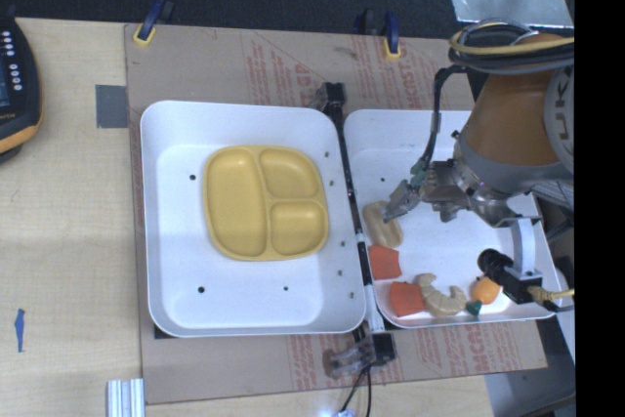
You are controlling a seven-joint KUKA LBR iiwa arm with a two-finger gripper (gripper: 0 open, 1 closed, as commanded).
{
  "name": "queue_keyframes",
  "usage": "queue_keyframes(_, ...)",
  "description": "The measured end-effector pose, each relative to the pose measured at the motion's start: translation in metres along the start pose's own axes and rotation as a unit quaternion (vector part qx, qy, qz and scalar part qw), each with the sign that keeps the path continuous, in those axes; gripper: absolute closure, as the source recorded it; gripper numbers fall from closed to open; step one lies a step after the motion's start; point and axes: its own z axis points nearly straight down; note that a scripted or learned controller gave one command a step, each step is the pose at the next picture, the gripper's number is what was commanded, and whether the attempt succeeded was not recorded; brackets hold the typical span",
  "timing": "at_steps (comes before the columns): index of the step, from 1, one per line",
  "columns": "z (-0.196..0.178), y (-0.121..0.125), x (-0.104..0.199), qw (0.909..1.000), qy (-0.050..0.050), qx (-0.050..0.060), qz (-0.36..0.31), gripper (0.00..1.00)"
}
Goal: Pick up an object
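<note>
In the right white bin [391, 127] we see a beige rounded food piece [383, 223] at its left side, just under the grey two-finger gripper [400, 202]; whether the jaws are apart or together we cannot tell. Nearer to us lie two red blocks [385, 262], a curved beige piece [440, 297] and a small orange ball [484, 289]. The left white bin [171, 303] holds a yellow plastic plate with three compartments [265, 201].

A wooden bench [68, 239] bears cardboard [234, 63] under two bins [161, 210].

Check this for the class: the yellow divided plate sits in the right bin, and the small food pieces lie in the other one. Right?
Not quite. The camera view shows the yellow divided plate in the left bin; the small food pieces lie in the other one, the right bin.
</note>
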Motion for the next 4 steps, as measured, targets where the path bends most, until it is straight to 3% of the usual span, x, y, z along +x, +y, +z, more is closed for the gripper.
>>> queue_keyframes(1, 0.010, 0.079, 0.031, 1.0000, 0.001, -0.004, -0.002, 0.00)
queue_keyframes(2, 0.011, 0.010, 0.038, 1.0000, 0.001, 0.002, 0.001, 0.00)
queue_keyframes(3, 0.026, 0.147, -0.077, 1.0000, -0.003, -0.006, 0.003, 0.00)
queue_keyframes(4, 0.021, 0.068, -0.050, 1.0000, 0.001, 0.002, 0.001, 0.00)
